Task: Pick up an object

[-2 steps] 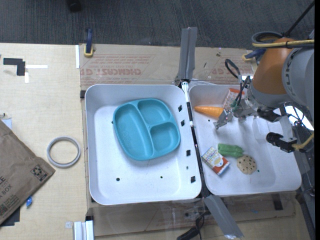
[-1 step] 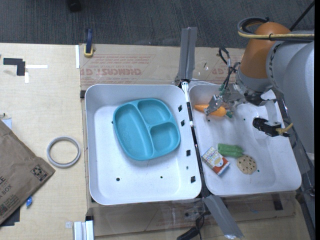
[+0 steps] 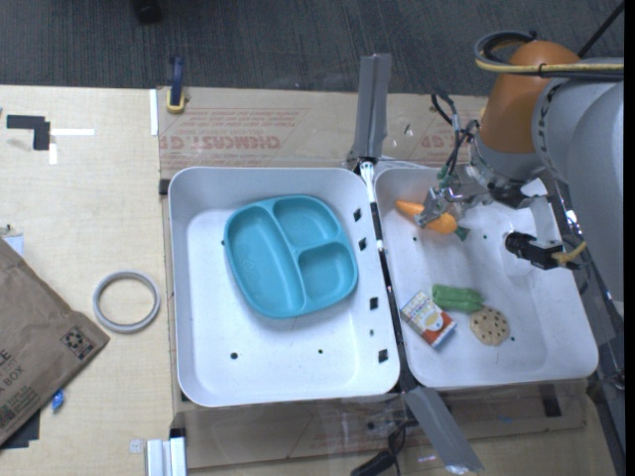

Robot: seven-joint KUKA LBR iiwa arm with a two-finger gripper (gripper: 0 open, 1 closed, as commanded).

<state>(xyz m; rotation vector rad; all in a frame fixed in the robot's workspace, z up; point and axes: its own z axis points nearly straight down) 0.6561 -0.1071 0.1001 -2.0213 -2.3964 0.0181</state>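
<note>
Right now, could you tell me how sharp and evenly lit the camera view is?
Camera view: even, soft light; faint shadows under the blue divided plate; mild sheen on the right bin; the pincer over the orange toy is small and slightly blurred.

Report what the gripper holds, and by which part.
Cannot be told: the gripper is down at the orange carrot in the right bin, but no hold shows.

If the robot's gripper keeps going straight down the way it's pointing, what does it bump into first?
Most likely the orange carrot toy in the right bin. The gripper points down right over it, and seems to be at it already, though depth is hard to judge from this slanted view.
</note>
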